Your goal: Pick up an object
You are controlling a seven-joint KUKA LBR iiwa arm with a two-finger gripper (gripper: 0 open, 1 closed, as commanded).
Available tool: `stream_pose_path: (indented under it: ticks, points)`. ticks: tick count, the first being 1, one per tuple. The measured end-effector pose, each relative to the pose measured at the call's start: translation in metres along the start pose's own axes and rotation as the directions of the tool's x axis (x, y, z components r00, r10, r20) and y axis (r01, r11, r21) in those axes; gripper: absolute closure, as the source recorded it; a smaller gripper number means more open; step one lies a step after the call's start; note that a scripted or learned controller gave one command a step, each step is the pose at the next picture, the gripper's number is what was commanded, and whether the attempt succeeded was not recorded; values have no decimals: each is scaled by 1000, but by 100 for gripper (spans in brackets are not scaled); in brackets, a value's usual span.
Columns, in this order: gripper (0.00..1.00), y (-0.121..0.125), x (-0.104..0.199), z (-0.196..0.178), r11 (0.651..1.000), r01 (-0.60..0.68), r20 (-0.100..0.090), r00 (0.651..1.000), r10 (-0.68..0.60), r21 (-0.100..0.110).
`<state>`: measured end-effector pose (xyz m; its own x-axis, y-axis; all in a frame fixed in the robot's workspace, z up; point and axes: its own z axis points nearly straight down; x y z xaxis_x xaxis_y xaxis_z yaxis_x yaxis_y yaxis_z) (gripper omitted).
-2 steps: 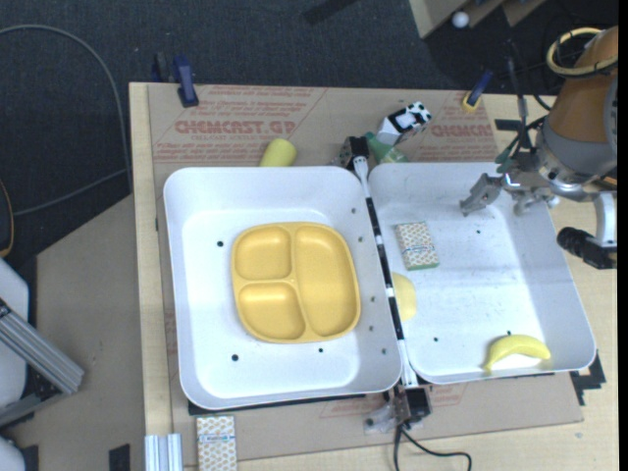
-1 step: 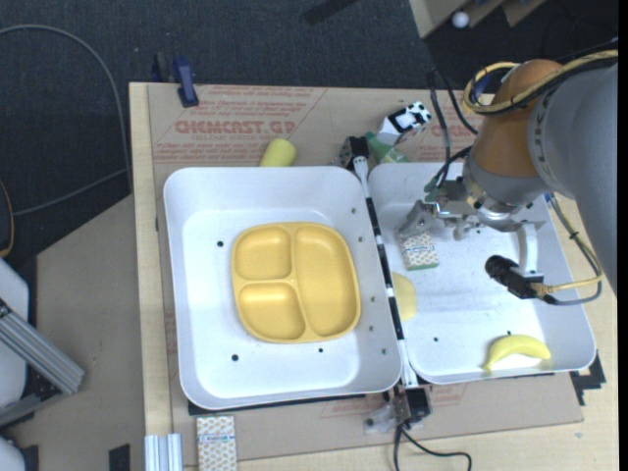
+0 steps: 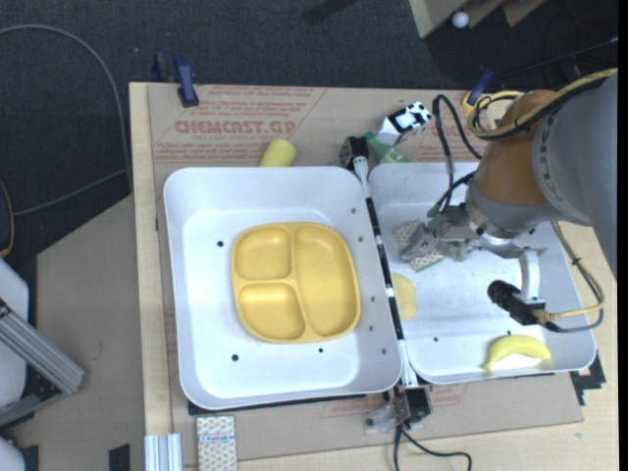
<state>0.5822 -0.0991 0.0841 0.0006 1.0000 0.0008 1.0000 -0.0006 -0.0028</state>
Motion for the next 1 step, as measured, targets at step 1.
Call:
stream_pose_path:
  ticks: [1]
  points:
    - [100,1,0,-10,1000,1,0,1000,-1,-2]
